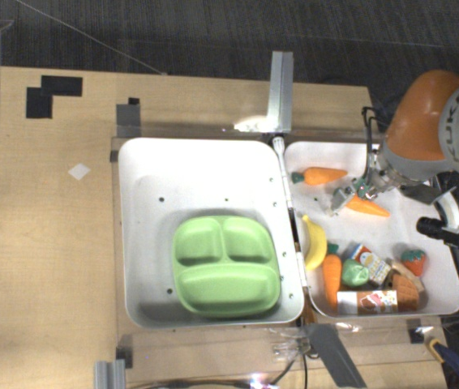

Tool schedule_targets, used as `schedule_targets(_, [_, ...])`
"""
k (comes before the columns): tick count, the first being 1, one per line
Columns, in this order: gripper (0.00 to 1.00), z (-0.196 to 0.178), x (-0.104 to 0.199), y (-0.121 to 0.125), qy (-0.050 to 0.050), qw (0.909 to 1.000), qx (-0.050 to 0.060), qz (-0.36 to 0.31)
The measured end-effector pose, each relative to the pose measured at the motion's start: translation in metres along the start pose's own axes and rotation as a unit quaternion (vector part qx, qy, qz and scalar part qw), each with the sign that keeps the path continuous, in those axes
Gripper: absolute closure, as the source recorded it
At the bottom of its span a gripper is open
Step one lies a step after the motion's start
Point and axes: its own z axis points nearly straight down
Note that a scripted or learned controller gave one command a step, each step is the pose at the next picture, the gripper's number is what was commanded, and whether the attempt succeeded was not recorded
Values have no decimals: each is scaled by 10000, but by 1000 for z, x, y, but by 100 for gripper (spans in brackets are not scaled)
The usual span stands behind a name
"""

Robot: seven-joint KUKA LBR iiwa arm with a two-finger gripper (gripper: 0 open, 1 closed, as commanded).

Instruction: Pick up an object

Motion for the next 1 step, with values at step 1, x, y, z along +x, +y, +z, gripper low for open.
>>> schedule_targets(1, [100, -13, 0, 3, -18, 10000, -37, 3])
